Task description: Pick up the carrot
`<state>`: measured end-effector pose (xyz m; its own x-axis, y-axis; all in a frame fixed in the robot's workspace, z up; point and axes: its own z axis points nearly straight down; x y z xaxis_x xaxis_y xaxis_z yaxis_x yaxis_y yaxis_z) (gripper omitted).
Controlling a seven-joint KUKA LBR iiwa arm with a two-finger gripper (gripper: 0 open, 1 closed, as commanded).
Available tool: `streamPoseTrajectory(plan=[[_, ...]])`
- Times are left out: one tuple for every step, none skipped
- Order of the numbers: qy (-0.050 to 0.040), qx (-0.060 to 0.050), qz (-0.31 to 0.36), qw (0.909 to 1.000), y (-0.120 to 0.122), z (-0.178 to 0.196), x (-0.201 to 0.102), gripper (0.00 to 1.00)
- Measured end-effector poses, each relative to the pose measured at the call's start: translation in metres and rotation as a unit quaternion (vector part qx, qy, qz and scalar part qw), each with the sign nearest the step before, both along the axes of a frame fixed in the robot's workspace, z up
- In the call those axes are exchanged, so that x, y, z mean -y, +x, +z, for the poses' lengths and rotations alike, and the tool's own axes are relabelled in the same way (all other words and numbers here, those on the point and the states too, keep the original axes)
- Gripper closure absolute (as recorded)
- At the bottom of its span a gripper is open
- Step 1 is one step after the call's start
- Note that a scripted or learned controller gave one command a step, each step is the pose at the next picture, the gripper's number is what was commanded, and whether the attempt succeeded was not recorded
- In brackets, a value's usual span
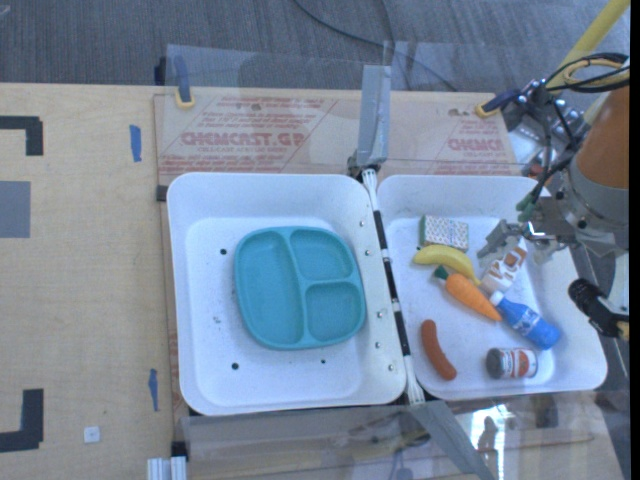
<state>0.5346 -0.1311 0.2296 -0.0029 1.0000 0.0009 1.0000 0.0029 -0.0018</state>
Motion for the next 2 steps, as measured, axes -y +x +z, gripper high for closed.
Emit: streamPoseTrajectory(plan=[[-0.0008,0.001,-0.03,0.9996,-0.0156,-0.1307,0.0071,0.0],[-0.0011,0.002,-0.032,0.9995,-0.0154,-0.1213,0.0092,1.0]])
